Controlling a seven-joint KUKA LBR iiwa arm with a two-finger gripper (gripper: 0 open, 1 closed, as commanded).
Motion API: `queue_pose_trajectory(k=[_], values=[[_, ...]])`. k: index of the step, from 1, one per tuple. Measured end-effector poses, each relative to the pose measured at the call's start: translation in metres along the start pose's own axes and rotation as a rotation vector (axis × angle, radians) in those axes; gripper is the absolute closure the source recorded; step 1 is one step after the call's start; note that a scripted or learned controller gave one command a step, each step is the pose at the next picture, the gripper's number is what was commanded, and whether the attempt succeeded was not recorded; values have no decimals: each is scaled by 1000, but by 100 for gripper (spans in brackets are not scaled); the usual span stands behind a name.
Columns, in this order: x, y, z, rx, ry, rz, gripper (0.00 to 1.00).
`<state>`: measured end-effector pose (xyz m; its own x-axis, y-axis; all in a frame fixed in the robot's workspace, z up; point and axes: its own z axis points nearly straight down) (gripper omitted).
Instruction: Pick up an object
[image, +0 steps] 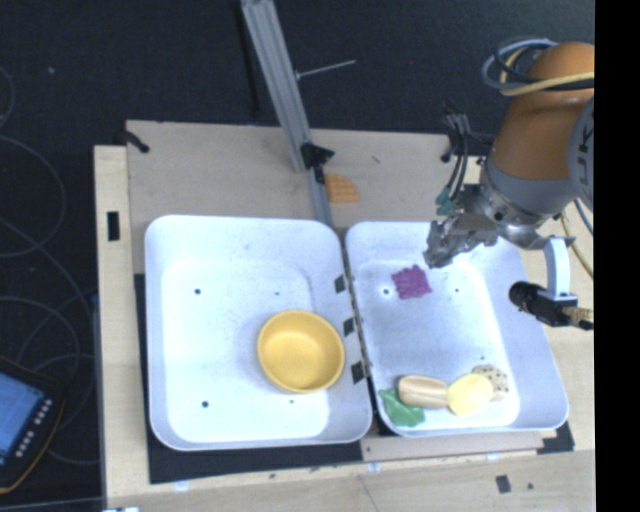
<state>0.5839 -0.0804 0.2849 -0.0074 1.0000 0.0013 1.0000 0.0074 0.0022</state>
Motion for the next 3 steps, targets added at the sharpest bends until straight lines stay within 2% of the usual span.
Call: queue_pose_trajectory(k=[1, 3], values=[[52, -11, -4, 1, 0, -1, 100], [161, -45, 29, 3, -1, 0, 100]])
